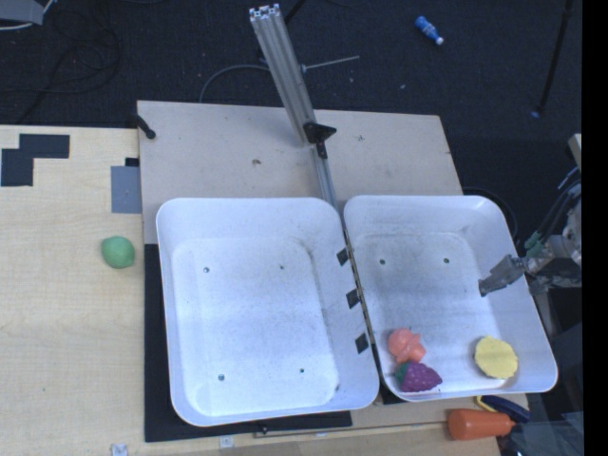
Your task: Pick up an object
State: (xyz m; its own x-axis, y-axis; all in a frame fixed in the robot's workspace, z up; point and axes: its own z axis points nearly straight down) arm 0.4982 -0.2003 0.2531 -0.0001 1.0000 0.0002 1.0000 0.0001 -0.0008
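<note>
From my remote station I see the grey two-finger gripper (pixel 499 278) at the right rim of the right-hand shallow white bin (pixel 418 218), reaching in from the right. I cannot tell whether it is parted or closed — its tip is too small and dark to judge — and nothing is visibly held.

The candidate objects lie near that bin's front wall, well apart from the gripper: a flat yellow round piece (pixel 496 357) at the front right corner; a small orange-pink lumpy toy (pixel 408 344) at the front left, touching a purple grape-like cluster (pixel 419 378) just in front of it.

The left-hand white bin (pixel 249 215) adjoins. Outside the bins — an orange carrot-shaped toy (pixel 478 424) on the bench front, and a green ball (pixel 119 252) on the pale wooden surface (pixel 57 331) far left.
</note>
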